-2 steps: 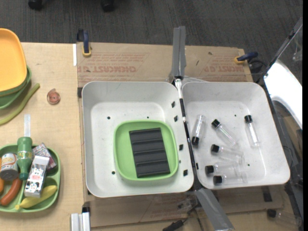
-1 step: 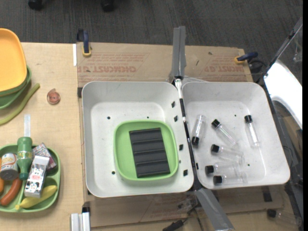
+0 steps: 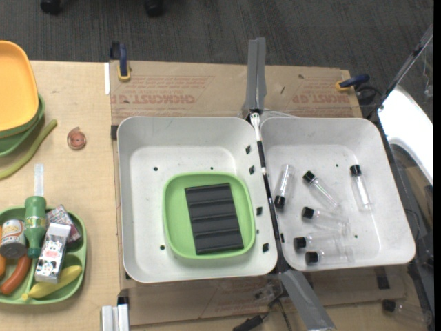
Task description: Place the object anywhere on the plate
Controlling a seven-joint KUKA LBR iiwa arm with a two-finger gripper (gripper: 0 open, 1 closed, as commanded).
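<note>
Dark grey carpet runs along the top, with chair castors [image 3: 52,4] at its upper left. Below it a bench topped with printed cardboard [image 3: 186,92] bears two shallow white bins side by side, touching along a hinged middle seam. Clamps [image 3: 121,66] grip the cardboard's far edge at both corners, and a grey metal bar [image 3: 256,74] stands behind the seam.

The left bin [image 3: 138,157] holds a green square plate [image 3: 176,212], lying flat a little below the bin's centre. A black ribbed block [image 3: 214,218] lies on the plate, well inside its rim, its ridges running crosswise.

The right bin [image 3: 386,185] holds six clear vials with black caps, scattered and lying on their sides. One vial [image 3: 282,183] lies near the seam, another [image 3: 319,188] slants just beside it, and a third [image 3: 360,185] lies apart towards the bin's right wall. The other vials [image 3: 324,218] cluster near the front wall, and their clear bodies are hard to tell apart.

On the wooden table to the left, a yellow plate [image 3: 14,88] is stacked on green ones at the upper edge, and a small pink item [image 3: 77,138] lies alone. A green divided plate [image 3: 69,281] in the lower corner carries toy food, including a green bottle [image 3: 34,221], a carton [image 3: 48,254] and a banana [image 3: 52,286]
</note>
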